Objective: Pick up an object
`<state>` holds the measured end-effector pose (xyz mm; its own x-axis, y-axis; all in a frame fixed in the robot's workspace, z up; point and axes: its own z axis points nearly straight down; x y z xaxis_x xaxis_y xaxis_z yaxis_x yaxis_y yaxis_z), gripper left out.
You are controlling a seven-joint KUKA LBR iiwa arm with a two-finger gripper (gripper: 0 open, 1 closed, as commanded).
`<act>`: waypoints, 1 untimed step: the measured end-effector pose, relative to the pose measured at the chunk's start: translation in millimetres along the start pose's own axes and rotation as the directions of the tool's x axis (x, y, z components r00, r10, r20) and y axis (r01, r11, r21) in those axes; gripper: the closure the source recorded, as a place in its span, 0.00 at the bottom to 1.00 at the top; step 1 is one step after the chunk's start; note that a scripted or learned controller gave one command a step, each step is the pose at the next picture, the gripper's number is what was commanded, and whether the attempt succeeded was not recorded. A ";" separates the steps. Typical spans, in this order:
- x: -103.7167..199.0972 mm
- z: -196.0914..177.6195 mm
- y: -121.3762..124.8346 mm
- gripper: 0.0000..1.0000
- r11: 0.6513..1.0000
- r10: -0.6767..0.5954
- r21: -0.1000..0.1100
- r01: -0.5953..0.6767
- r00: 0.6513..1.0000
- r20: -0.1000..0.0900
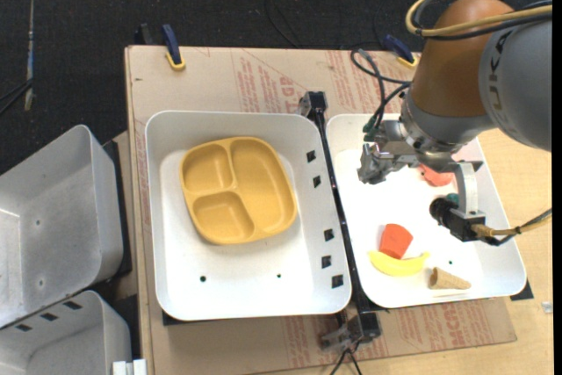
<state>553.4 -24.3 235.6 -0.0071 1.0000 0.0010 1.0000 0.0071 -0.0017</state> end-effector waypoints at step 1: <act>52.8 -5.9 -4.7 1.00 1.000 -0.001 -0.001 0.001 1.000 -0.001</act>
